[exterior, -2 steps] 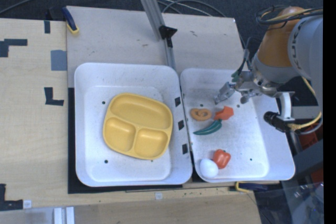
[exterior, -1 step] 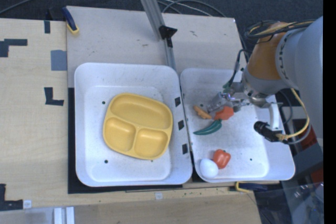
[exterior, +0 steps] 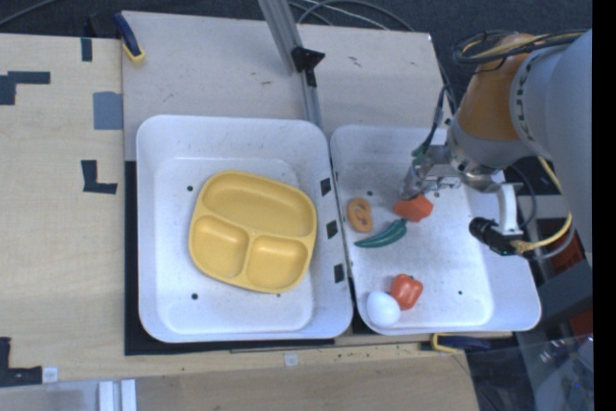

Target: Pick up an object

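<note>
Target object: the red-orange toy piece (exterior: pixel 414 208) in the right bin (exterior: pixel 500 308), a bit above the middle of that bin, right of frame centre. Looks like what the arm is going for, since the gripper (exterior: pixel 422 185) sits right on top of it.

Gripper state: honestly can't tell whether it's clenched or released. The tip is down at the red-orange piece and seems to touch it, but the wrist blocks the view, so I wouldn't call it a hold.

Arm: comes in from the right edge, orange band up top, wrist angled down into the bin, which is about how you'd come at something lying flat on the floor.

Neighbours: green pepper-like thing (exterior: pixel 382 234) just below-left of the target, tan ring-shaped piece (exterior: pixel 360 215) beside that. Pretty crowded, so a sloppy descent could nudge them.

Lower right bin: another red piece (exterior: pixel 407 290) touching a white egg (exterior: pixel 383 308) near the bottom rim, well apart from the gripper.

Left bin: yellow divided plate (exterior: pixel 253 230) in the white left bin (exterior: pixel 154 236), nothing on it as far as I can see.
</note>
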`<state>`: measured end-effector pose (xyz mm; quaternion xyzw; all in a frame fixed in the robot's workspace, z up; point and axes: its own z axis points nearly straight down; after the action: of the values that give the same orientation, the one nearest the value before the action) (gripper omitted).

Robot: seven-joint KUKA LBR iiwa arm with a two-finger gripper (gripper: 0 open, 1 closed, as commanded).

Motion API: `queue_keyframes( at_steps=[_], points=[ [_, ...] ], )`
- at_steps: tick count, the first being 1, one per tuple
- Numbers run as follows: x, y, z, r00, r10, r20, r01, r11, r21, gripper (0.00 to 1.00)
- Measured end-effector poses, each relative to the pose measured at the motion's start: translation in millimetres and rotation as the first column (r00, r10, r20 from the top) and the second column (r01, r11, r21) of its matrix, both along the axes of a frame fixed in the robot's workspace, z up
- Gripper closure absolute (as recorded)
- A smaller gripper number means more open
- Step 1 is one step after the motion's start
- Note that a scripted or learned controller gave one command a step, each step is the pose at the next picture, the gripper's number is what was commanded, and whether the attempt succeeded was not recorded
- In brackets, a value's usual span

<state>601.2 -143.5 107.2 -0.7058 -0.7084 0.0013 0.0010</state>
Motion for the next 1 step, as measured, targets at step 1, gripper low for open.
queue_keyframes(
  at_steps=[1],
  points=[
    [0.6, -2.2, 42.4, 1.000, -0.002, 0.006, 0.002, 1.000, 0.000, 1.00]
  ],
)
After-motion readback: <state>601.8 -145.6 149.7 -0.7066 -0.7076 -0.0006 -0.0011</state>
